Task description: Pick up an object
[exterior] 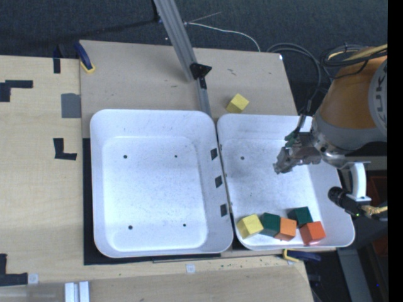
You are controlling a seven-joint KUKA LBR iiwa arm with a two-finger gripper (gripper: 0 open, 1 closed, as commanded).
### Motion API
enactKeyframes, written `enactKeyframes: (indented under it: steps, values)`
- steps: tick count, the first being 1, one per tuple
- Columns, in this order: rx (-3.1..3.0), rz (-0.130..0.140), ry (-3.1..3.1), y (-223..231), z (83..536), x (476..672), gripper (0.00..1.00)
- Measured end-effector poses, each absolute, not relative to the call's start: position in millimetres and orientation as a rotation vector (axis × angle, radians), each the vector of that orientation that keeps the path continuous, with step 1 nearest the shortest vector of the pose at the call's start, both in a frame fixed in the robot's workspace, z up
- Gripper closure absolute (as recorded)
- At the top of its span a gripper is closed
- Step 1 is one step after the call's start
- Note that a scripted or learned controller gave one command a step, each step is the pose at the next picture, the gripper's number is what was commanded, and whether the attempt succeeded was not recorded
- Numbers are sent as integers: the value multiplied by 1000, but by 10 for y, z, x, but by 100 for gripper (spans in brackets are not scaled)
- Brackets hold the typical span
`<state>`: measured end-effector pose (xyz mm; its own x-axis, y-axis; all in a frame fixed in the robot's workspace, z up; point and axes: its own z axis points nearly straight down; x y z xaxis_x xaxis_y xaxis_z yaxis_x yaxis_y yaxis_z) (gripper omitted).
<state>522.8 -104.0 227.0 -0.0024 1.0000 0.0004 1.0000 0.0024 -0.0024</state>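
worktop [145, 74]: pale wood, dark tape marks near its left edge | left bin [101, 168]: lay on it, touching right bin [252, 128] | yellow cube [238, 102]: on bare wood just behind right bin | blue-yellow clip [85, 58]: well behind left bin, at far corner

bins [151, 126]: we note white plastic, speckled, faintly glossy
bench [145, 74]: pale wood, matt
blocks [281, 225]: matt, painted-looking

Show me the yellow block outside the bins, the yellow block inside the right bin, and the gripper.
yellow block outside the bins [238, 103], camera view, top face.
yellow block in the right bin [250, 224], camera view, top face.
gripper [281, 165], camera view, fingertips.
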Motion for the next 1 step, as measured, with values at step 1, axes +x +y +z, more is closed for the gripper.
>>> enactKeyframes:
  steps: [1]
  values:
    - [-2217, 3, -2222, -1040, 2264, 5226, 0]
